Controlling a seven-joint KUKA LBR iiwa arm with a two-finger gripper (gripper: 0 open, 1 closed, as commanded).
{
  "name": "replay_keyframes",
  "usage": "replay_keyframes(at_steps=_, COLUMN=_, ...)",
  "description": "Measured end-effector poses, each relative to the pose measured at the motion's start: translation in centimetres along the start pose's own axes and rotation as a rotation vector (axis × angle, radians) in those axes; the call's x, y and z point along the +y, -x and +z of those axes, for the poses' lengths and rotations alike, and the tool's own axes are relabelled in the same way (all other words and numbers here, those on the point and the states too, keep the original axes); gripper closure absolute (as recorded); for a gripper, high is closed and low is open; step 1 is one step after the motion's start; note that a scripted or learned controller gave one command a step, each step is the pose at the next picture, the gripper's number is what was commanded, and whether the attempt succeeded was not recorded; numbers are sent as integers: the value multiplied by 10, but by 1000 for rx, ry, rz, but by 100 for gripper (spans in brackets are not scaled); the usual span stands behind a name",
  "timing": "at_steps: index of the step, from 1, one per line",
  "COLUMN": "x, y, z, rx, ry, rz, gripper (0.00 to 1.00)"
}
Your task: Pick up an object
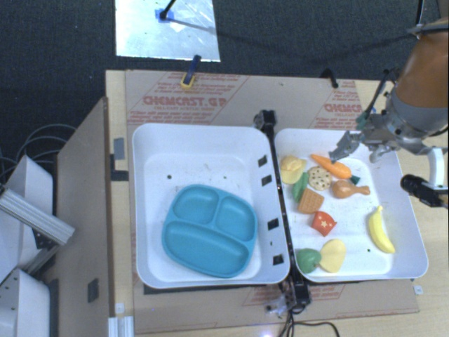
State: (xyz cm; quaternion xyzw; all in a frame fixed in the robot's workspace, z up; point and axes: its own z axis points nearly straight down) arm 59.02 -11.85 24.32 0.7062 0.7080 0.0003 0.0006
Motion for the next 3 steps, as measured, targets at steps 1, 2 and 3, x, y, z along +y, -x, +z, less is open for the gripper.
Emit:
replay_keyframes(at_steps=1, x=-33, y=-30, z=166, rx=2, ry=-6, rz=0, gripper=0)
replay_keyframes(at_steps=2, x=-29, y=-27, z=147, rx=0, ry=5, rz=1, gripper=100)
replay_keyframes(at_steps=3, x=-35, y=-76, z=53, rx=2, ry=8, rz=-7, gripper=100)
